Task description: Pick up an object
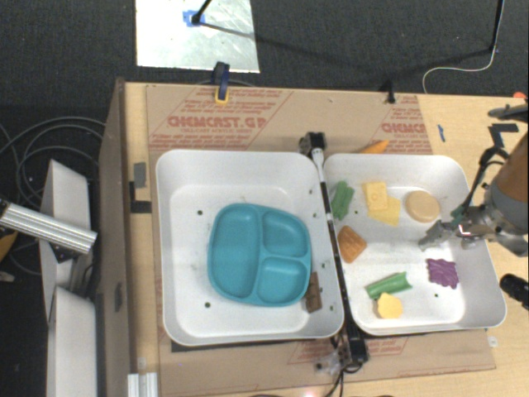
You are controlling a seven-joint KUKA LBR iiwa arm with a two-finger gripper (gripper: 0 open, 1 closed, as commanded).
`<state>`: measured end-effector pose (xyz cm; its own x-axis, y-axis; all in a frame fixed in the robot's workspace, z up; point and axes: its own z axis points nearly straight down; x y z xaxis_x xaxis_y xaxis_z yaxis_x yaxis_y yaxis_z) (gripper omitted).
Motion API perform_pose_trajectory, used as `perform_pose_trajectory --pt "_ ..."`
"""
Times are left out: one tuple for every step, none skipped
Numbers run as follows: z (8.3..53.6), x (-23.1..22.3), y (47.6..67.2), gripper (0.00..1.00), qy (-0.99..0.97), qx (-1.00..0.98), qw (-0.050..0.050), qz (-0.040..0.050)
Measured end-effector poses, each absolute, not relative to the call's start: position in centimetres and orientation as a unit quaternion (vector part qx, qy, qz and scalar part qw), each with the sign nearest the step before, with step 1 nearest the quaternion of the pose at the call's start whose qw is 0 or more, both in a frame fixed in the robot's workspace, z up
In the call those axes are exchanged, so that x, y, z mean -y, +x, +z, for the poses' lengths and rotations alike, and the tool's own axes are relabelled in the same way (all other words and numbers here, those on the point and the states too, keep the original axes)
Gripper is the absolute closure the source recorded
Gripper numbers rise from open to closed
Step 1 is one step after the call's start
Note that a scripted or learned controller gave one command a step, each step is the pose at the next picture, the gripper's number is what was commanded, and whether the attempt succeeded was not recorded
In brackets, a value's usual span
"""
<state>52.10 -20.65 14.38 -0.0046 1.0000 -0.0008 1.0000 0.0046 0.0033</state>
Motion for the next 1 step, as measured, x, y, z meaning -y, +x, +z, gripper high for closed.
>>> perform_pose_trajectory --pt "11.89 20.64 52.49 0.00 0.706 -0.708 0.001 0.0001"
